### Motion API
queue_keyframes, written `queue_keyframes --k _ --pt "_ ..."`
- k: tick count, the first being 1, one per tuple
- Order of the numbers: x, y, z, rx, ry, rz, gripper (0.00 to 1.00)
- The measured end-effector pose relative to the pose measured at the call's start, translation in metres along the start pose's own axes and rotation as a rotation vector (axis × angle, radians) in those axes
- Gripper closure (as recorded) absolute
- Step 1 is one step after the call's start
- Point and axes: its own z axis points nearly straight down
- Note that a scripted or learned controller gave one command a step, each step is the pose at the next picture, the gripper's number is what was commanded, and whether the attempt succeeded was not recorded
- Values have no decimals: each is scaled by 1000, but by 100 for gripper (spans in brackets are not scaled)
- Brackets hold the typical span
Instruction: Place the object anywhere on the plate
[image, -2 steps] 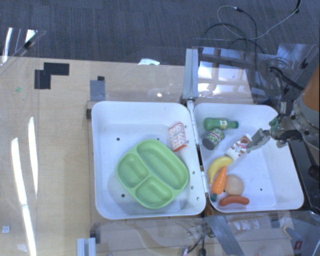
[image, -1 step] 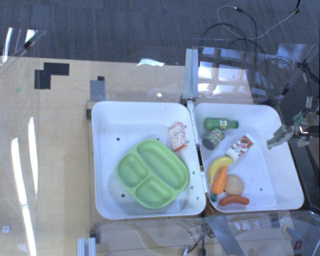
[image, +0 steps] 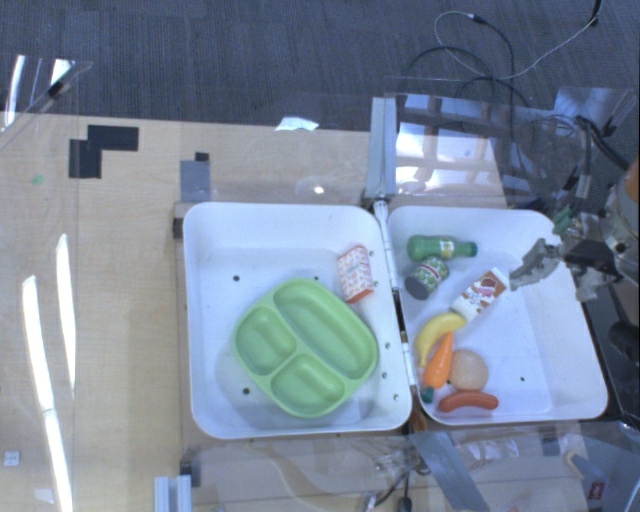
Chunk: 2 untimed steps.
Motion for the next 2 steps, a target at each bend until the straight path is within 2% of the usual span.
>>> queue_keyframes --k 1,2 --pt "-67 12 -107 -3 -1 -146 0" --pt "-75 18 -59 -2 -1 -303 0"
